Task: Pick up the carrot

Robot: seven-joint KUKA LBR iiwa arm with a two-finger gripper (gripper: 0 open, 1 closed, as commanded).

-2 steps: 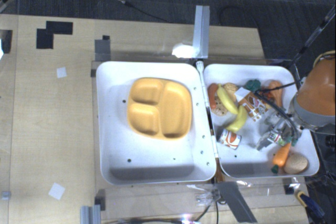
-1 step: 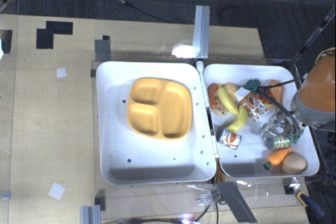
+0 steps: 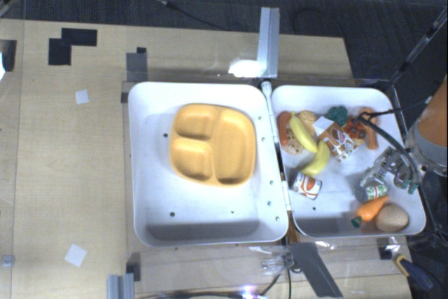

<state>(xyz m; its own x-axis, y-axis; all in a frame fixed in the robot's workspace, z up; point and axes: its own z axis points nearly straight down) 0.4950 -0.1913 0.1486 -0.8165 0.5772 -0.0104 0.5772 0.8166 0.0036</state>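
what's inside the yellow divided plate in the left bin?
The yellow divided plate holds nothing visible: all three compartments show bare yellow surface. It sits in the left bin. Whatever lies beneath the plate is covered by it. The carrot is in the right bin.

**The robot arm's look**

The arm [image 3: 435, 133] is round and grey, with an orange part up top. Thin black cables [image 3: 383, 128] hang off it. The gripper [image 3: 393, 171] is made of shiny silver metal with little dark bits
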